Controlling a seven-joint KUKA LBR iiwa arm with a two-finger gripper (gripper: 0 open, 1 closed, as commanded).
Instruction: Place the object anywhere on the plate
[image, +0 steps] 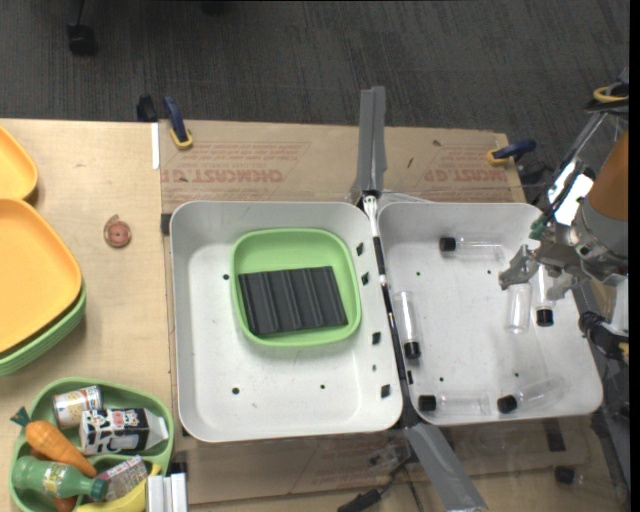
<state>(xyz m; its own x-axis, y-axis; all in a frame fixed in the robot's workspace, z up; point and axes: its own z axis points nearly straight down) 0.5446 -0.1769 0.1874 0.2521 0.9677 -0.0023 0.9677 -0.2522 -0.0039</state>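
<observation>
A green square plate (248, 255) sits in the left bin (200, 380), and a dark grey ribbed slab (293, 300) lies flat on it. Low over the right side of the right bin (460, 330) is my gripper (533, 272), reaching in from the right. Just beneath it lie two clear tubes, one plain (517, 311) and one with a black cap (543, 316). I see nothing lifted in the gripper.
More clear black-capped tubes lie in the right bin: one at the back (470, 244), one along the left wall (407, 318), one at the front (465, 403). Orange plates (30, 275) and a green bowl of toy food (85, 445) stand on the left bench.
</observation>
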